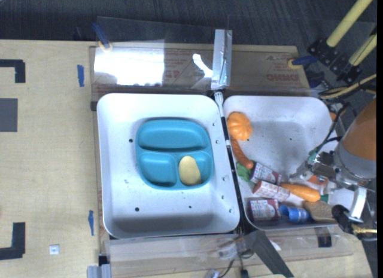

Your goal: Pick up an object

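Note:
The right bin (pixel 281 112) holds a heap of objects along its left and front sides. An orange pumpkin-like toy (pixel 239 125) lies at the bin's left wall, with a red-orange sausage shape (pixel 240 153) just below it. A carrot (pixel 301 191) lies across the front, beside a labelled can (pixel 264 209) and a blue bottle (pixel 295 214). My gripper (pixel 320 172) reaches in from the right, low over the bin's right front part, just above the carrot's right end. Nothing is seen held in it.
The left bin (pixel 114 151) bears a blue divided tray (pixel 173 151) with a yellow oval object (pixel 190 170) in its lower right compartment. A clear plastic wall (pixel 220 58) stands behind the bins. Cables and yellow bars (pixel 353 14) crowd the upper right.

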Tool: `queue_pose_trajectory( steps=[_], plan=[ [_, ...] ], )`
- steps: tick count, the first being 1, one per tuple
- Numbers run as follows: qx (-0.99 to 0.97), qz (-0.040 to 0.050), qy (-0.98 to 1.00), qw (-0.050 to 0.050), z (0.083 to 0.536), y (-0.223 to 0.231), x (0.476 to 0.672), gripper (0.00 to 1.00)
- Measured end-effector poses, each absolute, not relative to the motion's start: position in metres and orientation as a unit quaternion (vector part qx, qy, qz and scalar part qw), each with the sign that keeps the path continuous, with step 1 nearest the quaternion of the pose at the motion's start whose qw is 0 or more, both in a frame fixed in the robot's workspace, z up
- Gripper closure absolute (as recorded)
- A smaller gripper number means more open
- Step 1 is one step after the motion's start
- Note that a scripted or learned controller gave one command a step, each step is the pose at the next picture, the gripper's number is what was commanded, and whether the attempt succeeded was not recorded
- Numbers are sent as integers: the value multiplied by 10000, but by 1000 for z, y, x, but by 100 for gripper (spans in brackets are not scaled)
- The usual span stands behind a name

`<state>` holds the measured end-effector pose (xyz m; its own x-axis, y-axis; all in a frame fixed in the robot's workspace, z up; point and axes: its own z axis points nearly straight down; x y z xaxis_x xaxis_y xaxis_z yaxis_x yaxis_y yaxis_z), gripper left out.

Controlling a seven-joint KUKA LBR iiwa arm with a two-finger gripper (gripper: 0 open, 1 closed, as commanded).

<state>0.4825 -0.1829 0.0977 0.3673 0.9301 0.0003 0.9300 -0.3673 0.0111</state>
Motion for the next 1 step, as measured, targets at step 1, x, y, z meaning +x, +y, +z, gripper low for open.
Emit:
queue_pose_trajectory(
  steps=[1],
  plan=[
    [8268,33,5624,45,98,-183,483,0]
  ],
)
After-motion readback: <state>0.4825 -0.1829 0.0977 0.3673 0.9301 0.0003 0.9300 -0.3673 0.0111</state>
